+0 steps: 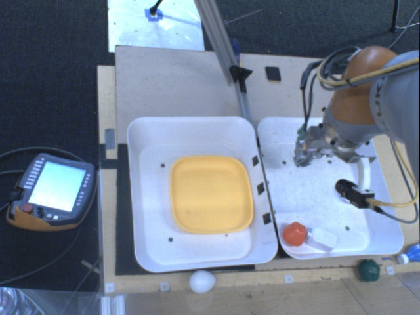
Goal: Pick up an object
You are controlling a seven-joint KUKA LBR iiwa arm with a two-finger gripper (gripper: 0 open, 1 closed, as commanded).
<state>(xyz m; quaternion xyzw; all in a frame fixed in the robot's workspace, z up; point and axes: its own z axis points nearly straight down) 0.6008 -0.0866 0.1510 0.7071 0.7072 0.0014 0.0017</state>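
1. The gripper (303, 153) hangs over the upper left part of the right bin (308, 199), close to that bin's left wall. Whether it is spread or closed cannot be made out from this angle.
2. The arm (394, 107) comes in from the right edge of the frame, and its orange band (357, 100) sits above the wrist.
3. An orange lump (294, 233) lies in the lower left corner of the right bin, well apart from the gripper.
4. A pale, clear-looking packet (322, 239) lies just right of the orange lump, touching it or nearly so.
5. A yellow plate (212, 194), square with rounded corners, lies flat in the middle of the left bin (149, 241).
6. Both bins rest on the desk (177, 84). A small black square (273, 73) lies on it toward the upper right.
7. A white egg (202, 281) sits at the desk's lower edge below the left bin. A dark green ball (369, 270) sits at the lower right.
8. A hand-held control panel (49, 190) lies on the dark floor at the left. Its screen glows pale, and any writing on it is too small to read.
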